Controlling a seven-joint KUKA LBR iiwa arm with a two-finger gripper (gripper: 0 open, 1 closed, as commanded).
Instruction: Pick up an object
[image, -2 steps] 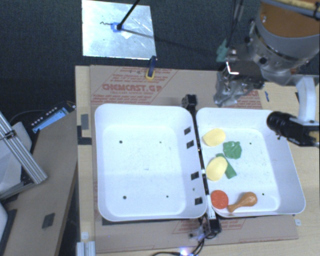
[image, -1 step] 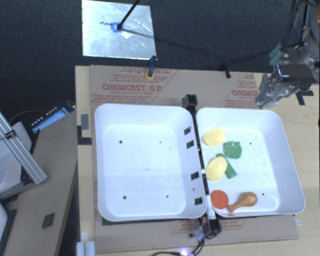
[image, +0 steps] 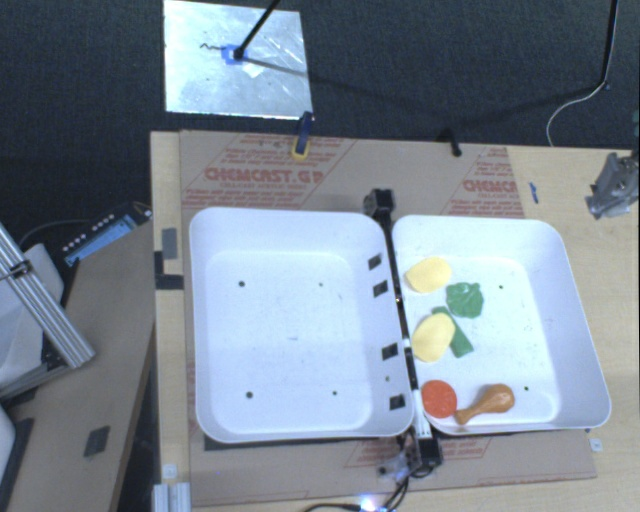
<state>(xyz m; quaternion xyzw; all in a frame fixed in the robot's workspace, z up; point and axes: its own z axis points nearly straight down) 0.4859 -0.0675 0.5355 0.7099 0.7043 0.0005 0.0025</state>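
Brown drumstick (image: 487, 402) lies roughly left-right, thin end beside tomato (image: 439, 398).

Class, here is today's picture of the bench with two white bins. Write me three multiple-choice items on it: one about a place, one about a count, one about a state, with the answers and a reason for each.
1. Which bin holds the toy food?
A. The left bin
B. The right bin
C. Both bins

2. How many yellow pieces lie in that bin?
A. One
B. Two
C. Four

3. How does the green piece lie relative to the lower yellow piece?
A. Touching it
B. In the other bin
C. Far away in the opposite corner

Answers:
1 B: every piece lies in the right bin, near the divider.
2 B: an upper yellow piece and a lower yellow piece.
3 A: the green piece runs down against the lower yellow one's edge.
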